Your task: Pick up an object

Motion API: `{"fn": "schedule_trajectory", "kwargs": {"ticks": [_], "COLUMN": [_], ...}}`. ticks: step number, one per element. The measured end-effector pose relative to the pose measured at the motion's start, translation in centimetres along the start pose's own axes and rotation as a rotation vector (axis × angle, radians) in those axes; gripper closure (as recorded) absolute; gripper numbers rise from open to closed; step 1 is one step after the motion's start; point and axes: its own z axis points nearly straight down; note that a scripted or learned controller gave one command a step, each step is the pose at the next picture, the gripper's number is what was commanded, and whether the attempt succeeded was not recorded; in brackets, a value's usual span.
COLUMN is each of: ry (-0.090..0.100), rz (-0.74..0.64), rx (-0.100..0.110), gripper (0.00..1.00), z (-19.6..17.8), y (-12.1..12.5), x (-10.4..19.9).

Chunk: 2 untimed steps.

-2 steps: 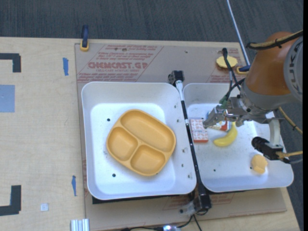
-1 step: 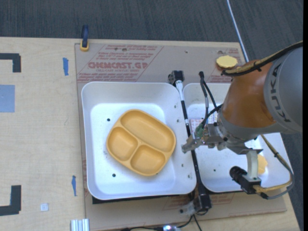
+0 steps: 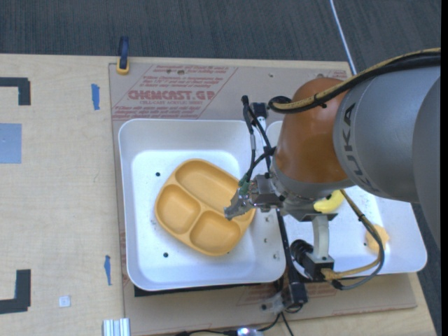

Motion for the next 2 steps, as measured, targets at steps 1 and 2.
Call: {"fn": "schedule_trajectory", "kwargs": {"ticks": [1, 2], "ry": [-0.001, 0.0], "rz": [0.004, 0.003], "rx": [0.002, 0.001], "gripper": [1.0, 1.0], "z": [2.1, 2.1], "y": [0.2, 0.0], "x": [-7.0, -12.0]}}
